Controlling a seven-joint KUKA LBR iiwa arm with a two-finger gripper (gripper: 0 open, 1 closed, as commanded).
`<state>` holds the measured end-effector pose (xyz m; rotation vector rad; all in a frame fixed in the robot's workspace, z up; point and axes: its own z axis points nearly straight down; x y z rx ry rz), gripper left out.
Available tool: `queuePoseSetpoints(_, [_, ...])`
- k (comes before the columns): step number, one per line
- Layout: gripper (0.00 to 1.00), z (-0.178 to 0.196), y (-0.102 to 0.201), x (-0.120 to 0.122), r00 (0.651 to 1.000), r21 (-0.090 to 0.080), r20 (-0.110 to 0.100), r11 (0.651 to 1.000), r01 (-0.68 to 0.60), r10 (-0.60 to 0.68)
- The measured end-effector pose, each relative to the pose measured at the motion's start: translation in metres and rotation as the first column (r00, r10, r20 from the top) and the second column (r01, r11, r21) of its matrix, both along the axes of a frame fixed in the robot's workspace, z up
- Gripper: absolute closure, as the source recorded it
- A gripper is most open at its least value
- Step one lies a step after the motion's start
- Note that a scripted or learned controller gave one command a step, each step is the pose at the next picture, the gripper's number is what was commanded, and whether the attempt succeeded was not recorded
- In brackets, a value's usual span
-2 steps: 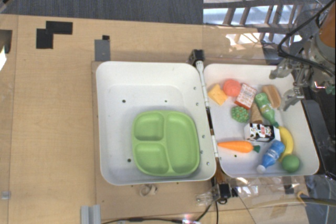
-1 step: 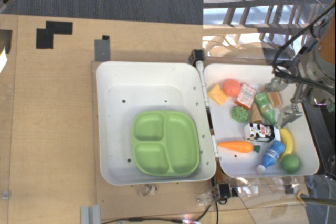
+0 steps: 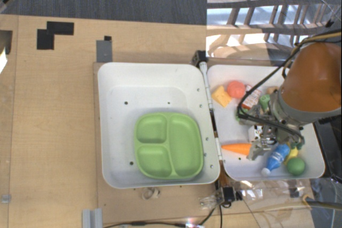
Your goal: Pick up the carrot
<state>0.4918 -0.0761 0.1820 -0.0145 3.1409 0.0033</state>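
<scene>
Wooden bench [image 3: 53, 131]; no legible writing; jaws' state unclear beside carrot [image 3: 235, 149].

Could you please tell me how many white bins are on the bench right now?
2. The left bin holds a green divided plate. The right bin holds the carrot, other small items and the gripper. None looks hidden.

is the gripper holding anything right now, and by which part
Cannot be told. The gripper sits at the carrot's thick right end in the right bin, but the contact there is too blurred.
</scene>
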Motion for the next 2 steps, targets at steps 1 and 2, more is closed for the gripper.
queuePoseSetpoints(1, [0.00, 0.003, 0.013, -0.001, 0.988, -0.001, 0.006, 0.988, 0.154, -0.154])
queuePoseSetpoints(2, [0.00, -0.063, -0.008, 0.018, 0.992, -0.002, 0.002, 0.992, 0.123, -0.123])
